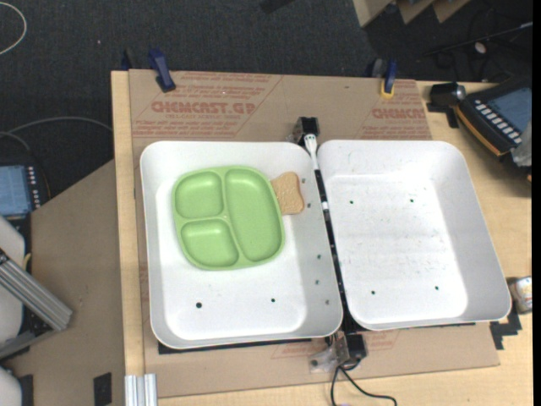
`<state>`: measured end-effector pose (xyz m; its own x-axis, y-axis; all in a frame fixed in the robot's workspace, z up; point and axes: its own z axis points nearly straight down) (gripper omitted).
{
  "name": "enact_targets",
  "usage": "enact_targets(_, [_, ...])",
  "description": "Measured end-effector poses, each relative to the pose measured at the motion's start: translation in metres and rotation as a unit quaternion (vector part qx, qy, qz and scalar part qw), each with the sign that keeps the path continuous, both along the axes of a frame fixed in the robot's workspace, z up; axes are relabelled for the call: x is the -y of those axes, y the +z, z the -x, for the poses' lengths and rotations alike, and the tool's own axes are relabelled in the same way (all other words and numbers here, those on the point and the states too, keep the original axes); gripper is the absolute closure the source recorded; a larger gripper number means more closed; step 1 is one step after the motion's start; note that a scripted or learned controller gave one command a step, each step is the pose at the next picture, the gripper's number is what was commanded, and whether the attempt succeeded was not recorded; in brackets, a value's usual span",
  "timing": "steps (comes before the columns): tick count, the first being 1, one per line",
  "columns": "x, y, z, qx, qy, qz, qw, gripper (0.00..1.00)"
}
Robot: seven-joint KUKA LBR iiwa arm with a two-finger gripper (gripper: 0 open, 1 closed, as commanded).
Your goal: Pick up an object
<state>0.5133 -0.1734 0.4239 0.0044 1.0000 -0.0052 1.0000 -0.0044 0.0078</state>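
Note:
A green divided plate (227, 217) with three compartments lies in the left white bin (237, 311), toward its upper left. A tan slice that looks like toast (289, 193) rests against the plate's right rim, near the bin's upper right corner.
The right white bin (406, 235) sits beside the left one on a brown cardboard sheet (211, 104). Blue clamps (161, 68) hold the board at the back edge. Cables and a small connector (347, 353) hang at the front between the bins.

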Motion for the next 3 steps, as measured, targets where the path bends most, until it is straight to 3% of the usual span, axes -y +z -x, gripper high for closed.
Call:
enact_targets(1, [-0.03,-0.07,0.036,-0.008,0.002,-0.0042,1.0,1.0])
enact_targets(2, [0.024,0.004,0.027,0.001,0.0,0.0006,1.0,1.0])
enact_targets(3, [-0.008,-0.102,0.035,-0.009,0.003,-0.0046,0.9999,1.0])
